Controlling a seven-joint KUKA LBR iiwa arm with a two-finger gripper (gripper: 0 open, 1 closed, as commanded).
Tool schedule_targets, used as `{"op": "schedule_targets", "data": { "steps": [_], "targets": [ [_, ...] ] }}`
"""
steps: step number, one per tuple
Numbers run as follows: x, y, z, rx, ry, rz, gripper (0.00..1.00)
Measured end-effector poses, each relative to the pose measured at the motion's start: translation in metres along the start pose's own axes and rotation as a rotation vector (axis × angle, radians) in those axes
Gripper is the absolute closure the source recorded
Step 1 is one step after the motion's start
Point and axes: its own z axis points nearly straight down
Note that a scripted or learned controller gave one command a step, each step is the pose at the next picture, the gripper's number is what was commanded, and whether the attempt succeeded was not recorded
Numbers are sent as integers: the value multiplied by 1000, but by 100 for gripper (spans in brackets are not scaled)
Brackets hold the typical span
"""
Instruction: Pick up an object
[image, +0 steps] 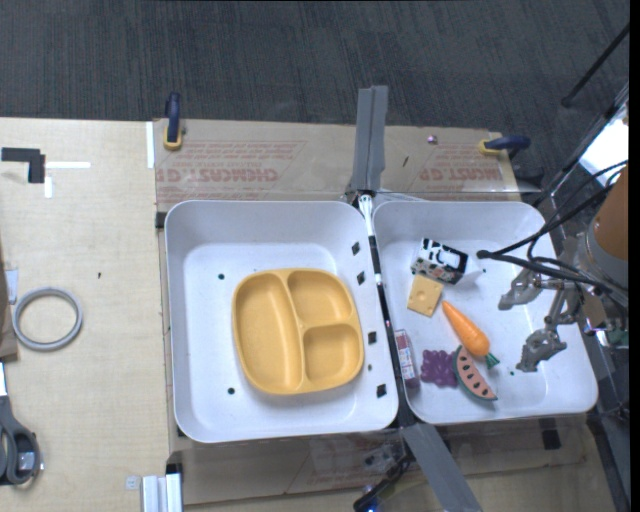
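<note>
Two white bins side by side on the bench, seen from above at a slant. Left bin (190, 330): a yellow divided plate (297, 329) lying flat in the middle, nothing on it. Right bin (570, 395): the toys, clustered toward its left half. Black-and-white block (442, 260) near the top, cheese wedge (424, 296) just below it, carrot (466, 331) lying slantwise just beside the cheese, watermelon slice (474, 375) below the carrot, purple grapes (437, 367) just left of the slice, and a slim dark red piece (405, 355) against the bin's left wall.

Reaching in from the right, the gripper (535, 322), hanging over the bare right half of that bin. Metal fingers (540, 349) spread apart, nothing between them. Carrot and watermelon slice nearest, yet clear of the fingertips.

Progress, judging by the layout: barely begun. No grasp made, no toy lifted, every toy resting on the bin floor. Left to do: choose a target, likely the carrot or the slice, shift over it, descend, close, lift. Off to the left on the bench, a roll of tape (45, 318), no part in any of this.
</note>
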Motion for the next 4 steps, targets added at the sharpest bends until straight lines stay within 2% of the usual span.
{"op": "schedule_targets", "data": {
  "steps": [1,2,3,4],
  "targets": [
    [-30,1,110,0,2,269,0],
    [-66,25,133,1,1,622,0],
    [-69,23,133,2,1,1083,0],
    [-10,41,133,3,3,1244,0]
  ]
}}
